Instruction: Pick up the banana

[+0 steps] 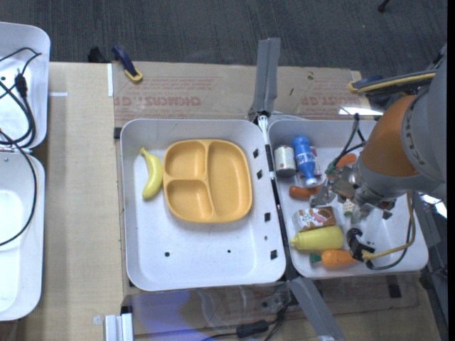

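Observation:
The yellow banana lies in the left bin, near its left wall, curved and just touching the left edge of a yellow divided plate. My gripper is low over the right bin, among the clutter there, far to the right of the banana. The grey arm with its orange band hangs over that bin and hides part of what lies in it.
The right bin holds a silver can, a blue bottle, a red sausage, a small carton, a yellow mustard bottle and a carrot. A grey divider stands between the bins.

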